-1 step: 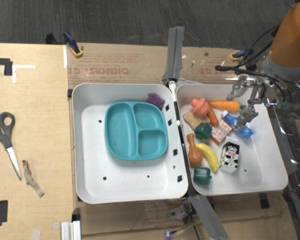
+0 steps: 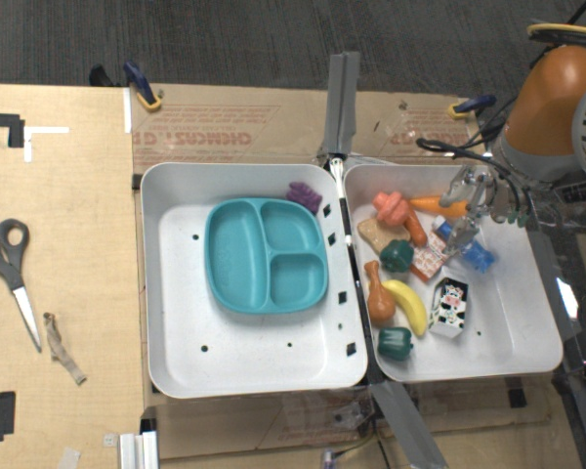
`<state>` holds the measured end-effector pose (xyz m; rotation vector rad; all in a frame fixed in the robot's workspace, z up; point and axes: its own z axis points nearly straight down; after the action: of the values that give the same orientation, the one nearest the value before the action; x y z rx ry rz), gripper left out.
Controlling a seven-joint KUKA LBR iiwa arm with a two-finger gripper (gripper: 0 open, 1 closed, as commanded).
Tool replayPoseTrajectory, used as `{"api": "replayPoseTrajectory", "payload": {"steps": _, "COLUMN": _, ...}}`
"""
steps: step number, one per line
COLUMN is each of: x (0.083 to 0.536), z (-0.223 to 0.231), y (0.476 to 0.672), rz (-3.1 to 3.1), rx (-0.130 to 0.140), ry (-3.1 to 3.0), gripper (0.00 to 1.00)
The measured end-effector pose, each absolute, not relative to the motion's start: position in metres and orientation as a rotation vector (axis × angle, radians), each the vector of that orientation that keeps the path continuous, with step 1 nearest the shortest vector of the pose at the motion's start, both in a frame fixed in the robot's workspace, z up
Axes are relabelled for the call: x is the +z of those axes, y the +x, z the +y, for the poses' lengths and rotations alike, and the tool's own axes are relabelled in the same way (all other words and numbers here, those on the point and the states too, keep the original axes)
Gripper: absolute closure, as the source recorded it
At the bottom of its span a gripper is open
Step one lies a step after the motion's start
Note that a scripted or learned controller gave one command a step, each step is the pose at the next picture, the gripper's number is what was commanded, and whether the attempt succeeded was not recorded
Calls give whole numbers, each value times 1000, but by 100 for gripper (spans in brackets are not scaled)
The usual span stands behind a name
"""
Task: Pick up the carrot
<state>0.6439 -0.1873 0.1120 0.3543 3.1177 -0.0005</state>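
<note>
The carrot [image 2: 428, 203] is a slim orange stick lying flat near the back of the right bin [image 2: 513, 345], its right tip pointing at my gripper. My gripper [image 2: 461, 221] hangs low over the bin just right of the carrot, with the arm's orange band behind it. Its two metal fingers stand apart, open, one by the carrot's tip and one nearer the front. Nothing is held between them. A small blue piece [image 2: 444, 231] lies right under the gripper.
Packed around the carrot are a pink toy [image 2: 391, 206], a red-orange piece [image 2: 414, 229], a green pepper [image 2: 396, 255], a checkered box [image 2: 430, 261], a blue block [image 2: 478, 257], a banana [image 2: 407, 304] and a cow carton [image 2: 451, 308]. The left bin holds a teal plate [image 2: 269, 255] and purple grapes [image 2: 305, 195].
</note>
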Motion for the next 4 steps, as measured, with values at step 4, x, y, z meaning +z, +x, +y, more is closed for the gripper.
{"api": "replayPoseTrajectory", "payload": {"steps": 4, "x": 94, "z": -174, "y": 655, "rz": 2715, "rx": 0, "ry": 1570, "gripper": 0}}
